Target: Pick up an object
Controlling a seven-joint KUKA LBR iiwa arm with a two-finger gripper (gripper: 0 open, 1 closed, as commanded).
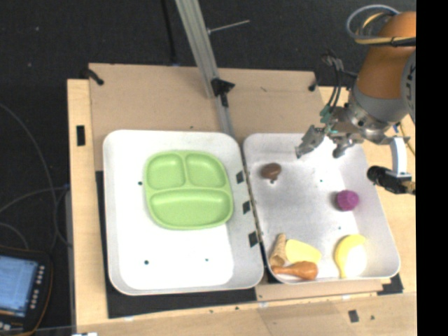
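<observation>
My gripper (323, 145) hangs over the far edge of the right bin (308, 208), its two fingers spread open with nothing between them. A small brown mushroom-like object (271, 171) lies in the bin to the gripper's left, a little nearer the camera. A purple ball (346, 200) rests right of the bin's middle. Along the bin's near edge lie a tan stick (278, 248), a yellow wedge (302, 250), an orange carrot (297, 271) and a yellow-and-white lemon-shaped piece (351, 255).
The left bin (126, 257) holds a green divided plate (188, 190). A slanted metal pole (203, 54) rises behind the bins, ending near their shared far corner. The arm's orange band (388, 61) stands at the upper right.
</observation>
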